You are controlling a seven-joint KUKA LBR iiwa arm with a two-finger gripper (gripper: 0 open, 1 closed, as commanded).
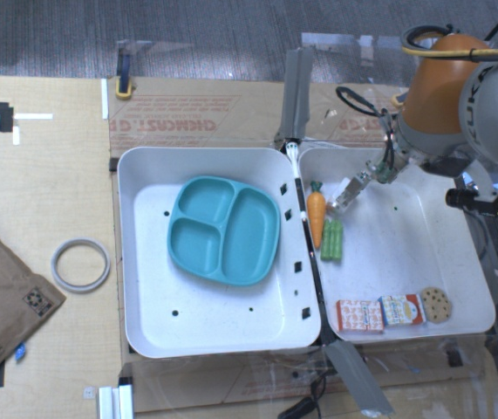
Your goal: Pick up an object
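Orange toy carrot [316, 216], right bin [458, 234], against its left wall, touching a green toy vegetable [331, 241]; likely light, rigid, smooth plastic, best taken across its thick middle. Same bin: two small cartons [381, 313], a cookie [436, 304]. Left bin [144, 260]: teal divided plate [224, 230]. Claw [346, 195] hovers near the carrot; whether released or clenched, cannot tell
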